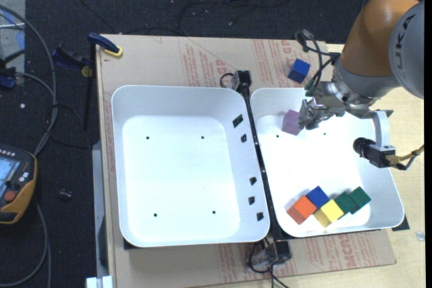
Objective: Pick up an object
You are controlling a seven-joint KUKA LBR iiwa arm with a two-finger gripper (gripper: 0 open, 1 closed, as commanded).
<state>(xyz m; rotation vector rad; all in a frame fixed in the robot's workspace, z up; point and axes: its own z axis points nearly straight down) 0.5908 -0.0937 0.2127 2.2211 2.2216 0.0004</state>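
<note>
Nearest the camera, an orange block [302, 209], blue block [317, 197], yellow block [331, 212] and green block [353, 201] cluster at the front of the right bin [337, 158]. Farther back, the gripper [305, 119] sits against a purple block [291, 123]; I cannot tell how its jaws stand. The grip looks shallow, so lifting may let the block slip; a second blue block [299, 70] lies on the bench beyond.

Both bins [128, 145] are white. The blocks are orange [302, 209], blue [316, 197], yellow [331, 212], green [353, 201], and one seemingly purple [291, 122]. Another blue block [299, 70] lies on the brown board [189, 61].
</note>
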